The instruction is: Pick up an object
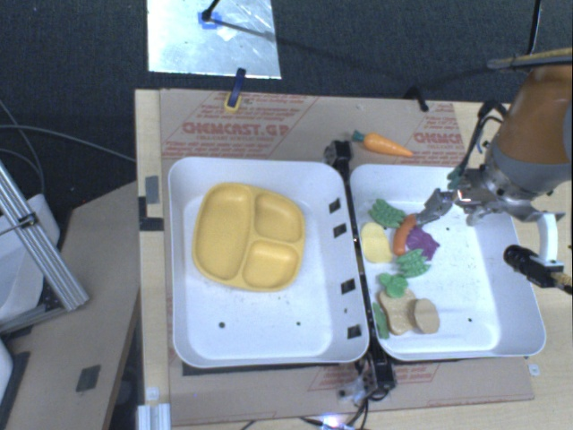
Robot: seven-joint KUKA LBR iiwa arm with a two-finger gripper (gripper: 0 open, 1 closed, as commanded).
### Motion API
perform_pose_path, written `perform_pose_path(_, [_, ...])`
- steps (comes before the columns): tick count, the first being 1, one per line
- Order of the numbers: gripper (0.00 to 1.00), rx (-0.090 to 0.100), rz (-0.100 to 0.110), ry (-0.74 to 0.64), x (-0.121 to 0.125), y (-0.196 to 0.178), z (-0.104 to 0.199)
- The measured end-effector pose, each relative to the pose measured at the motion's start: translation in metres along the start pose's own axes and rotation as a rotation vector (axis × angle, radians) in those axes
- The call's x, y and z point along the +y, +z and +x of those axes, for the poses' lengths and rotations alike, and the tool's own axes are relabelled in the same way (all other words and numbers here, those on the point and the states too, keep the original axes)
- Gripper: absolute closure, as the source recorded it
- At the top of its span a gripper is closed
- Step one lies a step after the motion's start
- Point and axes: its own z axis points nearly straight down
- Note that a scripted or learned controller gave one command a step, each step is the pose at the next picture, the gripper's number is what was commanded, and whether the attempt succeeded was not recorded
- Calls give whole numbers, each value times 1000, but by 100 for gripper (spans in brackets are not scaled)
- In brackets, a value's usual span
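Over the right bin (515, 325), the gripper (431, 211) hangs beside an orange-red toy sausage (405, 232) lying among green, purple and yellow toy foods; whether its jaws are spread cannot be told.

The brown sheet (295, 124) lying under the two bins carries red printed lettering: the word "CHEMCAST" can be read at its upper left, just beyond the far rim of the left bin (260, 170), followed by further characters too blurred to make out. The same red print recurs at the sheet's upper right beside the toy carrot (383, 144), where it is partly covered and not fully legible, and again along the near edge below the bins, where it is too small to read.
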Motion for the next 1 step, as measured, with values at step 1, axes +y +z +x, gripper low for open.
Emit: perform_pose_path(1, [0, 1, 6, -3, 30, 103, 4])
